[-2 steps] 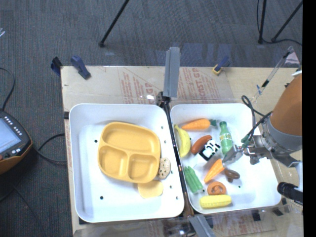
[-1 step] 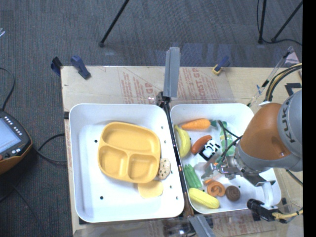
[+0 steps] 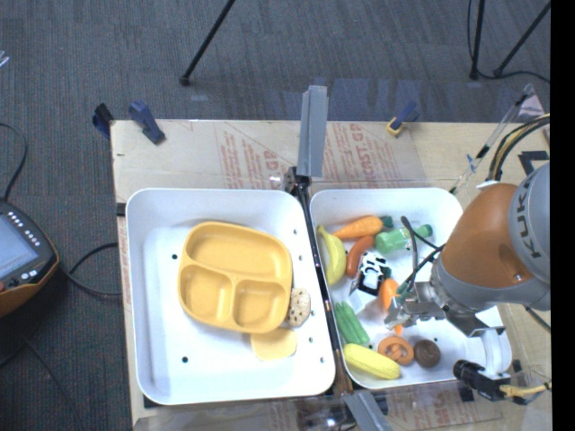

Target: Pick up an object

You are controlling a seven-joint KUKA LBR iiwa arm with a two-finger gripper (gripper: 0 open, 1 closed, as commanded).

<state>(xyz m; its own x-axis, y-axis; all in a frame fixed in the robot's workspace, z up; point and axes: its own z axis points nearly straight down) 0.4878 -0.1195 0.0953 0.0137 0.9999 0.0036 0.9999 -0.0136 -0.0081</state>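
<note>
The right bin (image 3: 449, 201) holds several toy foods: a carrot (image 3: 359, 226), a green piece (image 3: 393, 239), a yellow banana (image 3: 332, 254), a black-and-white toy (image 3: 371, 277), a small orange carrot (image 3: 388, 292), a green cucumber (image 3: 352, 323), a yellow corn-like piece (image 3: 371, 361), an orange ring slice (image 3: 395, 349) and a brown round piece (image 3: 428, 354). My gripper (image 3: 400, 315) hangs low over the middle of this bin, just right of the small orange carrot and above the ring slice. The wrist hides what lies directly under it.
The left bin (image 3: 153, 241) bears a yellow divided plate (image 3: 238, 278), a speckled cookie (image 3: 298, 306) at its right corner and a pale yellow flat piece (image 3: 274, 344) below it. A grey post (image 3: 313, 142) stands behind the wall between the bins. Dark cables (image 3: 415, 236) trail over the right bin.
</note>
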